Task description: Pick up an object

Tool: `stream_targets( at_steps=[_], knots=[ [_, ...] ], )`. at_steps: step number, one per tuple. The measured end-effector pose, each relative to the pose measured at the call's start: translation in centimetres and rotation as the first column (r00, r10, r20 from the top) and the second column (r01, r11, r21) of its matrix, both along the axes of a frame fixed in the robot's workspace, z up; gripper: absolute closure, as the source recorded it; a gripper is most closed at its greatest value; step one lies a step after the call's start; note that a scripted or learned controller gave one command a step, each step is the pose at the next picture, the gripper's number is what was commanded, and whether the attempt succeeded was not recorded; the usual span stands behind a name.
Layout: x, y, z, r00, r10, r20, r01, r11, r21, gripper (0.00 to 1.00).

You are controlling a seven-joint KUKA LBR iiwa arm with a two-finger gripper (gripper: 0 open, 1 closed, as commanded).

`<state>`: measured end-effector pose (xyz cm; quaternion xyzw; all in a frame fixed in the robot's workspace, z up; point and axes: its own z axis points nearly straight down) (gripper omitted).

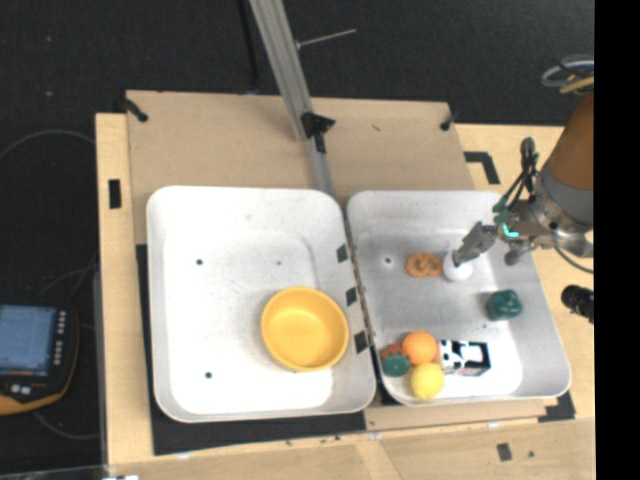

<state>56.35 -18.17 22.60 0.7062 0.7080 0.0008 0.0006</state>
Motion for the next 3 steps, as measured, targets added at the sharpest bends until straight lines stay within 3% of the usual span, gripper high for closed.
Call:
stream_targets(
  at_steps=[2, 3],
  knots=[
    [0.5, 0.8, -9.9, 1.000, -0.003, -0.005, 0.003, 1.000, -0.002, 0.00],
    [0.5, 0.7, -12.6, 1.000, -0.004, -0.004, 0.004, 1.000, -0.002, 0.00]
  ],
)
